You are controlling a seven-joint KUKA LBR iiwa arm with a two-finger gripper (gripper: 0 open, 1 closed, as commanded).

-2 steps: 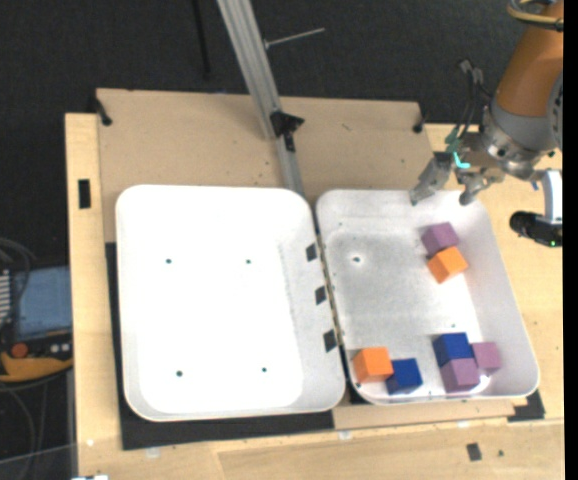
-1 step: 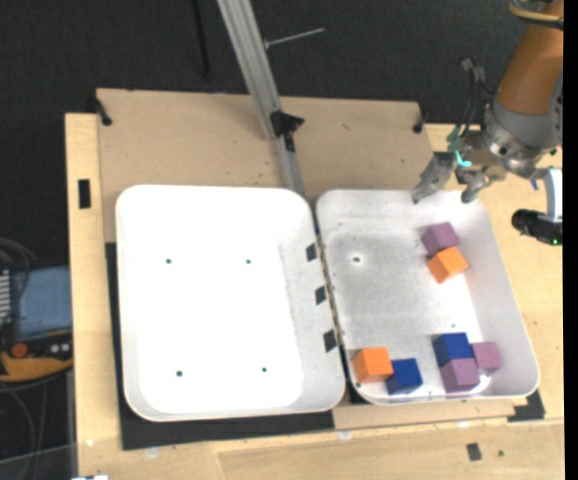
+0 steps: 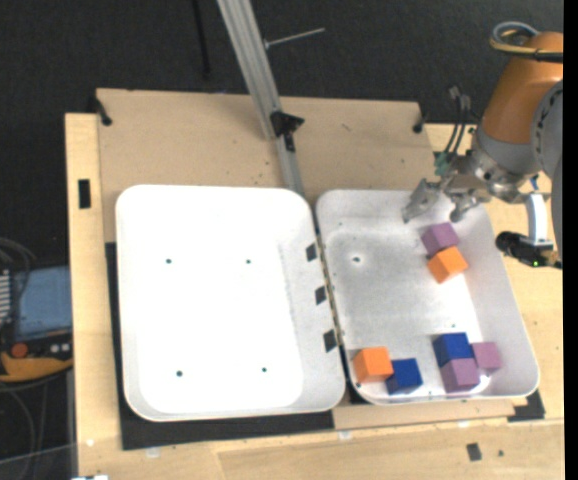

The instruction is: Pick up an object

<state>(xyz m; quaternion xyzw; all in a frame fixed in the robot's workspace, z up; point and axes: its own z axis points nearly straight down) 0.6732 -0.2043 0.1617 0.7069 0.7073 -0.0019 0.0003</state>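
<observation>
Camera view looks down at a slant on a wooden bench [image 3: 169, 138] carrying two shallow white bins side by side. The left bin [image 3: 219, 298] shows bare white floor with four small dark dots. The right bin [image 3: 369, 288] holds several small blocks.

The grey arm with its orange band [image 3: 519, 93] reaches in from the right edge. Its gripper [image 3: 437, 202] hangs over the far right part of the right bin, and its two fingers stand spread apart with nothing between them.

Just beside the gripper, toward the near side, a purple block [image 3: 439, 237] and an orange block [image 3: 448, 264] sit touching each other. Neither is between the fingers.

Along the near wall of the right bin lie five more blocks. An orange cube [image 3: 373, 363] touches a blue cube [image 3: 404, 375] at the near left. Well apart to their right, a blue block [image 3: 452, 347], a purple cube [image 3: 459, 373] and a lighter purple cube [image 3: 487, 356] huddle together.

A slanted metal bar [image 3: 254, 63] crosses the upper bench. A blue device with cables [image 3: 39, 303] rests off the bench's left side.
</observation>
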